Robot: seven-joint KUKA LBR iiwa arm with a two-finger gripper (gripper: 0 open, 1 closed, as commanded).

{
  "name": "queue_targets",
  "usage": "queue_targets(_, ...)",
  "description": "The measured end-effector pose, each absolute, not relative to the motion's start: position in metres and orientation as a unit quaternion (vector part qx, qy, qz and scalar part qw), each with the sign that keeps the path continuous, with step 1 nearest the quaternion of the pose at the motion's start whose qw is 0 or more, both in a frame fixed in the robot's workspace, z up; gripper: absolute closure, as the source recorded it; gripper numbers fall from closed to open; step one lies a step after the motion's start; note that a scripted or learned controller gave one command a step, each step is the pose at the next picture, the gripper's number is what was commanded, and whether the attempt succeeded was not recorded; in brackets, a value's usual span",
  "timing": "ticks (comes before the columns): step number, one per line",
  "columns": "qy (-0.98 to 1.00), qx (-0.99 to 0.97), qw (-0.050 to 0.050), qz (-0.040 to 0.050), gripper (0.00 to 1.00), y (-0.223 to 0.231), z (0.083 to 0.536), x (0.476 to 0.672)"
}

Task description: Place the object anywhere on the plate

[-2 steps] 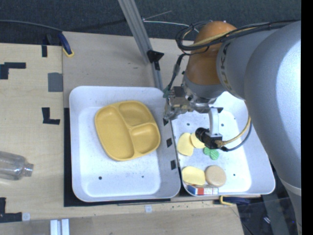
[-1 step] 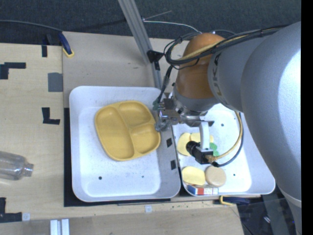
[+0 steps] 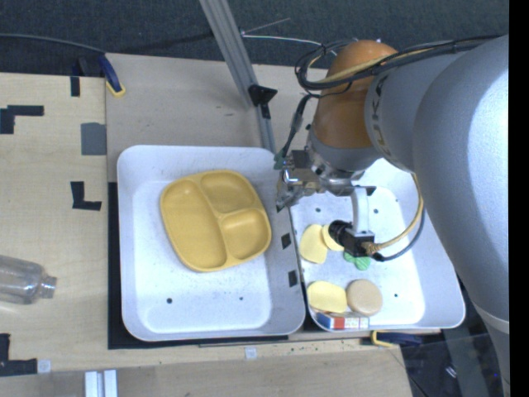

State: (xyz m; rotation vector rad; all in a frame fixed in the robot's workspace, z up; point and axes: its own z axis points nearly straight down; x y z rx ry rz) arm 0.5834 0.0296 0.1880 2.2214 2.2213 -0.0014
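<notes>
The end effector [image 3: 286, 190] hangs over the wall between the left white bin [image 3: 198, 313] and the right white bin [image 3: 407, 303]; how far open it is cannot be told. The yellow three-compartment plastic plate [image 3: 216, 219] lies just left of it in the view, and the pale yellow round slice [image 3: 312, 244], tan round disc [image 3: 364, 297] and small green piece [image 3: 360, 262] lie just below it, toward the right

You see a pale wooden bench [image 3: 190, 98]. On it sit two white bins, edge to edge: the left bin [image 3: 132, 238] and the right bin [image 3: 413, 304]. A clear bottle [image 3: 21, 281] lies on its side at the bench's left edge, well apart from the bins. Black tape marks [image 3: 83, 195] are stuck on the wood.
</notes>
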Motion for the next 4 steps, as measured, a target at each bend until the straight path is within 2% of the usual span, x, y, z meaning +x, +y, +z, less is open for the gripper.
queue_targets(1,0.708,0.706,-0.002,-0.0019,1.00,0.059,0.188,0.538)
queue_targets(2,0.707,0.707,-0.002,-0.0025,1.00,0.046,0.188,0.506)
queue_targets(3,0.706,0.709,0.000,-0.0019,1.00,-0.004,0.188,0.507)
queue_targets(4,0.709,0.705,-0.001,-0.0007,1.00,0.029,0.188,0.513)
